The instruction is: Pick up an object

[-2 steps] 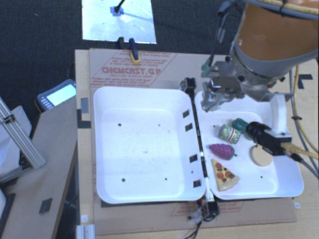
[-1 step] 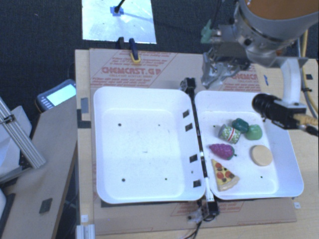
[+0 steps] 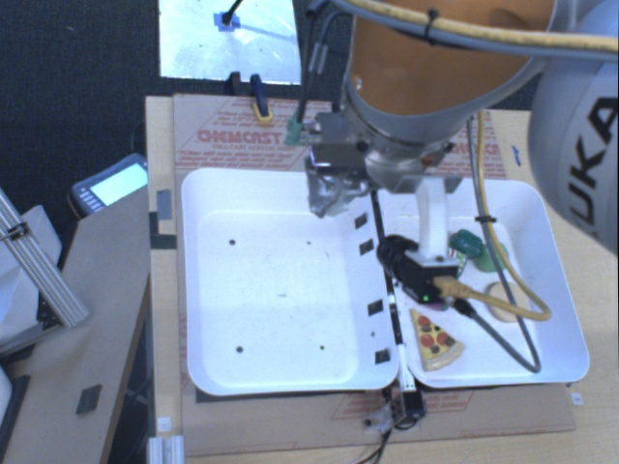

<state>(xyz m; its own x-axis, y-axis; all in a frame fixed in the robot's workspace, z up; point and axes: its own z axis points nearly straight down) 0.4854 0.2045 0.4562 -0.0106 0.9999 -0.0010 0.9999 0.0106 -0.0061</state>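
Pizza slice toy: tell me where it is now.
In the camera view, the pizza slice toy lies in the right bin, near its front left corner, with a tan object just beyond it to the right.

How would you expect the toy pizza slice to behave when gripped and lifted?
The toy pizza slice lies flat in the right bin, so it probably won't roll. It looks thin and small, so likely light, though its low edges may resist pinching.
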